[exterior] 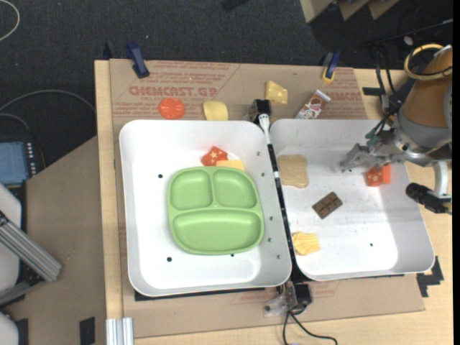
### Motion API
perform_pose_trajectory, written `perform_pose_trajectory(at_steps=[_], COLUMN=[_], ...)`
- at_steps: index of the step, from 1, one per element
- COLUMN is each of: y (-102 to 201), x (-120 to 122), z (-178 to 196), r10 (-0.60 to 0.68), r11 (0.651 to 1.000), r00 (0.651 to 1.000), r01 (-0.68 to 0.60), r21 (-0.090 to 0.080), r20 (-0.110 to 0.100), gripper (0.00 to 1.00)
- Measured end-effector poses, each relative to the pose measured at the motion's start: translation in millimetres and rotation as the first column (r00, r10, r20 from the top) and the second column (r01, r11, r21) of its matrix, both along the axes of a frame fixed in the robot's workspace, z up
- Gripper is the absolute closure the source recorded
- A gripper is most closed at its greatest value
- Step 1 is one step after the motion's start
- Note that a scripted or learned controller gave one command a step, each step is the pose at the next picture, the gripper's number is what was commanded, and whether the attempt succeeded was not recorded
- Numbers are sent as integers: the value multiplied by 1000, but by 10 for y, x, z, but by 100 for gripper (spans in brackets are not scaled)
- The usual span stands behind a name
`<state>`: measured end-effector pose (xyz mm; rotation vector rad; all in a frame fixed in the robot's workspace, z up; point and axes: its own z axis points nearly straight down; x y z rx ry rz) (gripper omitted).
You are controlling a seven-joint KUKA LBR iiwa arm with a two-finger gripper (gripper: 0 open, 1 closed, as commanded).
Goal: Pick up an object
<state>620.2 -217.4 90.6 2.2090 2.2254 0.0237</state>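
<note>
I see the left bin (136,192) w/ a green divided plate (214,210); a red piece (214,156) and a yellow piece (231,165) lie at its far rim. Right bin (402,254) holds a tan slab (292,171), a brown chocolate square (327,205), a yellow chunk (305,244) and an orange block (378,175). Gripper (363,155) is low over the right bin, just beside the orange block; can't tell its grip state. Cardboard bench top (180,88) carries an orange disc (172,108), yellow bits and a wrapper (313,106). Dark carpet (65,20) behind.
</note>
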Motion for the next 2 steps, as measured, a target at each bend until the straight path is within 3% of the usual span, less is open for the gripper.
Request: perform_pose_trajectory(at_steps=[2], y=[-7], x=[-549], z=[-24], r10=[-1], r11=[1000], r00=[1000], r01=[1], r21=[3], r20=[-12], gripper=[0])
